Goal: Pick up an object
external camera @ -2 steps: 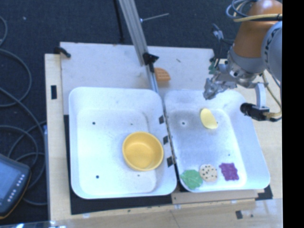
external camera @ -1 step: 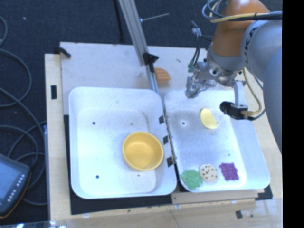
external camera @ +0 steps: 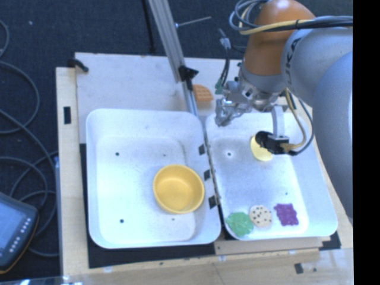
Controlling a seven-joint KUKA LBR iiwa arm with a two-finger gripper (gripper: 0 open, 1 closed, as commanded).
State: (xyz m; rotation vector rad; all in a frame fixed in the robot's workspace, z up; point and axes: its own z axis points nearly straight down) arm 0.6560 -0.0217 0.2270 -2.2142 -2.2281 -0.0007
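Robotics lab, not a home or shop. A grey industrial arm (external camera: 320,70) with an orange band reached in over a plain wooden bench (external camera: 136,79) that carried two shallow white bins (external camera: 101,159) side by side. An aluminium strut (external camera: 169,40) rose from the bench. Loose black cables (external camera: 24,135) trailed over dark carpet on the floor, and a handheld control pendant (external camera: 15,230) with a screen lay at the lower left.
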